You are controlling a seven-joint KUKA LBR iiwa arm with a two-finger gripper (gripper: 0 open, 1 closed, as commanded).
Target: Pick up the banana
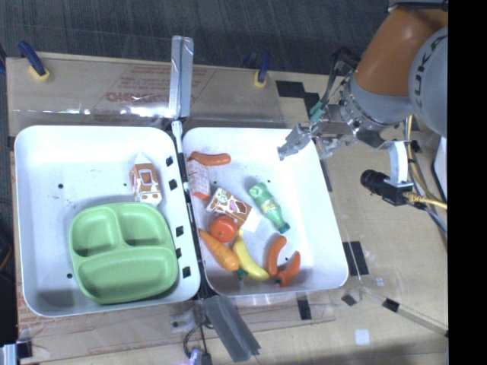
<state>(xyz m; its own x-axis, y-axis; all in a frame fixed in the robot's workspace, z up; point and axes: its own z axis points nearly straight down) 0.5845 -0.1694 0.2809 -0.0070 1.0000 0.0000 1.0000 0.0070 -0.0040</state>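
Two white bins sit side by side on a bench. In the right bin (323, 226), the yellow banana (249, 261) lies near the front, between a carrot (218, 251) and a red pepper (276, 254). Nothing has lifted it yet. Up at the bin's far right corner, the gripper (298, 141) hangs open and holds nothing.

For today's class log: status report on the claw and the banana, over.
Claw over right bin's far edge. Banana lies near front, untouched. Carrot and tomato crowd it.
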